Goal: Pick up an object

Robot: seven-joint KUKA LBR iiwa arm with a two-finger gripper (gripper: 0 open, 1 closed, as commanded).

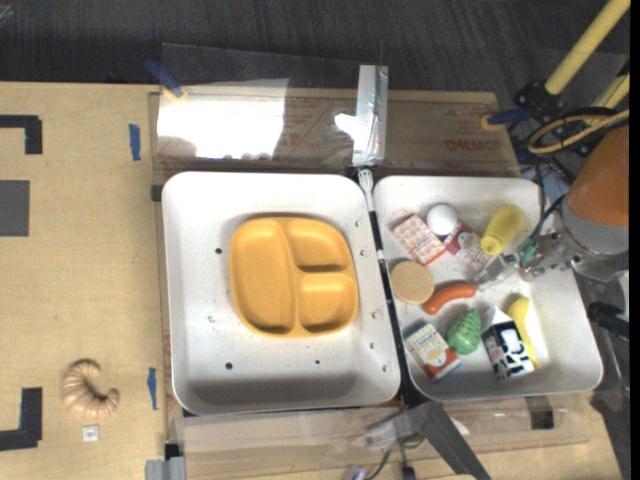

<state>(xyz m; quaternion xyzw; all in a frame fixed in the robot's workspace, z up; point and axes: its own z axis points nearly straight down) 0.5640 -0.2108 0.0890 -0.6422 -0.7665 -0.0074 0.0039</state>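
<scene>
Gripper: mine (527, 258) hangs low over the right bin (580, 368) near its right wall; I cannot tell its state.
Just beside my gripper: yellow bottle (502, 228), tilted.
Middle of right bin: sausage (450, 296), round biscuit (411, 281), white ball (441, 218).
Front of right bin: green toy (465, 332), small carton (431, 351), banana (524, 326).
Left bin (190, 268): yellow divided tray (293, 273).
Worktop (70, 268): curled pastry (89, 388).

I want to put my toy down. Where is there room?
Room: the left bin floor around the yellow tray, mostly below it, and the right bin's right strip beside the banana. The rest there is crowded.
</scene>
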